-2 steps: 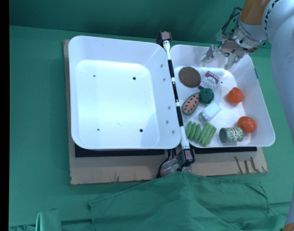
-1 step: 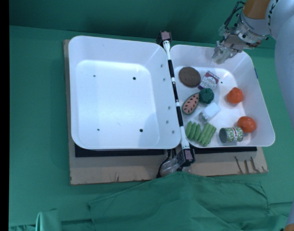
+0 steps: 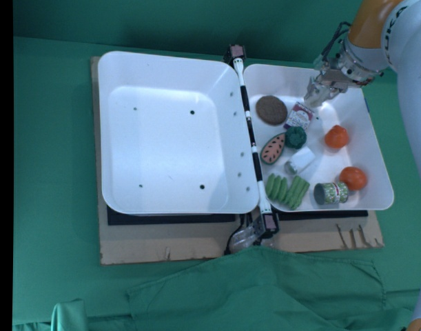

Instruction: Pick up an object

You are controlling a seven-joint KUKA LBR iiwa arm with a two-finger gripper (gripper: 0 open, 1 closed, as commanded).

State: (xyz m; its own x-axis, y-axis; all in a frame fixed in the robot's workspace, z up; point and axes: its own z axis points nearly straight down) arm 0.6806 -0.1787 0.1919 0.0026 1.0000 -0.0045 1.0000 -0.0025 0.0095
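— So where was the pincer (image 3: 319, 96)?

— Up at one o'clock in the right bin (image 3: 375, 185). It hung right over a small packet (image 3: 300, 116) with a red and white label. I could not tell how its tips stood. Nothing was seen in its grip.

— Which step was that?

— Getting ready to grab, I think. Next it needed to drop straight down onto the packet.

— What was close by?

— A brown cookie (image 3: 271, 109) at nine o'clock of the packet. A dark green ball (image 3: 295, 137) touched it at six o'clock. That ball could get bumped. An orange tomato (image 3: 336, 136) sat at four o'clock. The left bin (image 3: 127, 67) was far off.
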